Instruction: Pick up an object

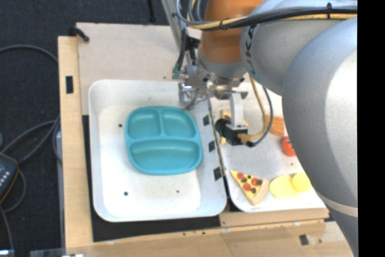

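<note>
Teal plate (163, 140): lies flat in the left bin (108, 189), just below the tool (190, 93) and to its left in the view; its upper right rim is the nearest thing to the tool.
Tool: sits low over the upper right corner of the left bin, close to the wall between the two bins. I cannot tell whether it is apart or together, and I see nothing held in it.
Pizza slice (249, 185): in the right bin (264, 156), well below the tool and to its right, near the front wall.
Yellow piece (289, 185): just beside the pizza slice on the side away from the tool, partly under the arm (301, 39).
Red piece (289, 146): to the tool's right, mostly hidden by the arm.
Stage: judging from this, nothing is picked up yet.
Risk, plate: it is wide, shallow and smooth, so a descent onto its face would likely close on nothing. Only the rim offers a grip, and a pinch there may slip or tilt the plate.
Risk, corner: the tool is so near the bin walls that a straight drop may strike the wall or meet bare floor.
Risk, small pieces: the pizza slice and the yellow piece sit so close that reaching for one may push the other away.
</note>
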Controlling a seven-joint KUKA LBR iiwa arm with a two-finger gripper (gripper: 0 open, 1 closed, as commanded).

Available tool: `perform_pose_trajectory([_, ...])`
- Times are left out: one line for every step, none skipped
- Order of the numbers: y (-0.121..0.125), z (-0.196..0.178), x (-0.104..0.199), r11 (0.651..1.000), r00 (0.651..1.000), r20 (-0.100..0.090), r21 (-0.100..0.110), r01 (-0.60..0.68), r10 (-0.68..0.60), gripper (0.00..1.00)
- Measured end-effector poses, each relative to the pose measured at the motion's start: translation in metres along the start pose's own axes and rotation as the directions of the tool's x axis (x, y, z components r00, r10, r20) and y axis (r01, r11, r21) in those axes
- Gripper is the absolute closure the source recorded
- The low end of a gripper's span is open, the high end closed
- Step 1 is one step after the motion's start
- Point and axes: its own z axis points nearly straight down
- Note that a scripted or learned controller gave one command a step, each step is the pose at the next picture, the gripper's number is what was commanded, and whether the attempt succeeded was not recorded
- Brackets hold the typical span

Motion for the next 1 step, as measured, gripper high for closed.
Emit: perform_pose_trajectory([0.0003, -0.0003, -0.0031, 1.000, 1.000, 0.001, 0.000, -0.005, 0.005, 0.00])
